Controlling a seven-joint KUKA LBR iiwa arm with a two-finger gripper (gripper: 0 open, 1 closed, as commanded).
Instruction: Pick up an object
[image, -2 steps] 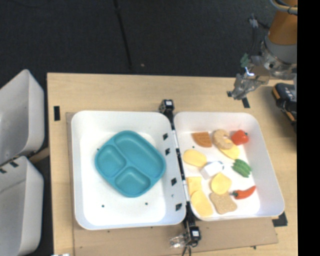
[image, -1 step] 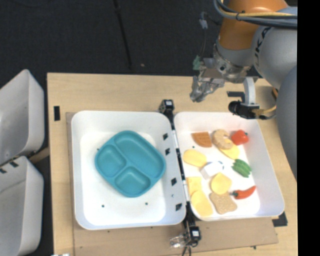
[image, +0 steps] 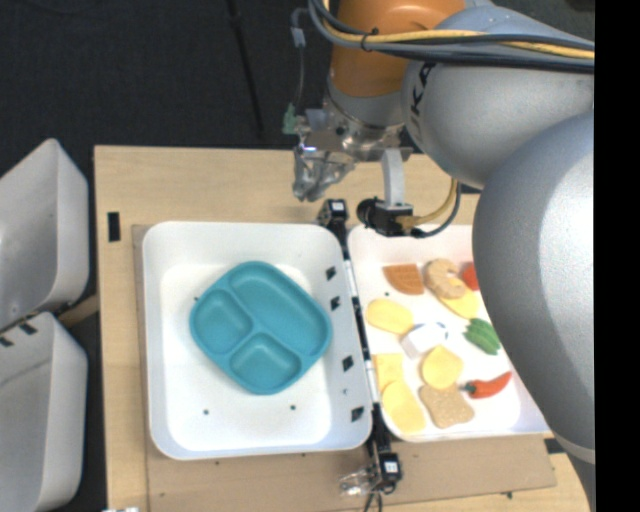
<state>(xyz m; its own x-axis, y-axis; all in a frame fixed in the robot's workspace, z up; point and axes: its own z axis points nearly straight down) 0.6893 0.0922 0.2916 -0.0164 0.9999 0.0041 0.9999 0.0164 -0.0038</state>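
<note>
Camera view: gripper hangs above the bench behind the left bin; its spread cannot be told.

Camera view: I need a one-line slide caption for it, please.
Gripper hangs above the bench behind two white bins: a teal tray in the left, toy food in the right.

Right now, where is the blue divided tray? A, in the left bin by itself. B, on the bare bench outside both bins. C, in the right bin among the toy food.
A: the blue divided tray lies flat in the left bin, while the toy food fills the right bin.
</note>
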